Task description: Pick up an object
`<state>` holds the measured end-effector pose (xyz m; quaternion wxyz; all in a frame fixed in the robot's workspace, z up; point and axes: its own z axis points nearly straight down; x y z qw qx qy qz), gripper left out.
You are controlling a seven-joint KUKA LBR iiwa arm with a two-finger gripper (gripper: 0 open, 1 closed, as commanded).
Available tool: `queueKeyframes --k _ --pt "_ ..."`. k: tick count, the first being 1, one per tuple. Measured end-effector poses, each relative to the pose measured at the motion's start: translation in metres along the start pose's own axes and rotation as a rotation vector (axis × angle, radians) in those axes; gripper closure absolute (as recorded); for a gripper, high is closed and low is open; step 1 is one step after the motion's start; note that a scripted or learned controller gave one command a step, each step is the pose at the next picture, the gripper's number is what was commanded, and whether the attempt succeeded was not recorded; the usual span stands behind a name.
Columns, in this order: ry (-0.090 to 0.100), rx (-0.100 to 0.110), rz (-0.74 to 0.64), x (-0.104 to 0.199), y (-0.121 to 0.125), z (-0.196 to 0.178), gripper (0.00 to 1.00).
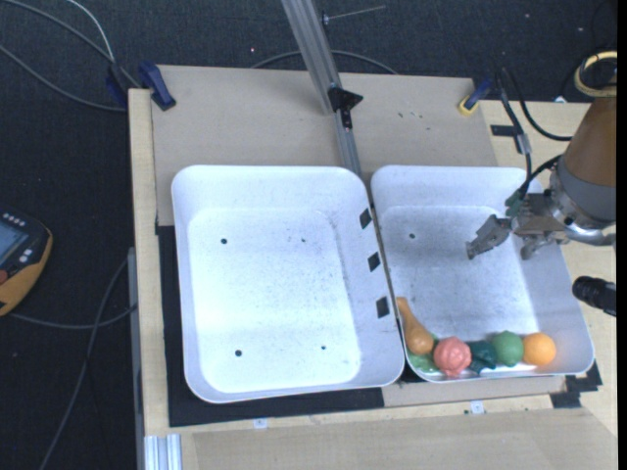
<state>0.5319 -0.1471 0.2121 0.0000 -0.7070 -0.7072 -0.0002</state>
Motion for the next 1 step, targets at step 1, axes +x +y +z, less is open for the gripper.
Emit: queueKeyframes --k 1 --pt "0.000 0.002 0.002 -0.0037 -0.0502 0.0265 0.00"
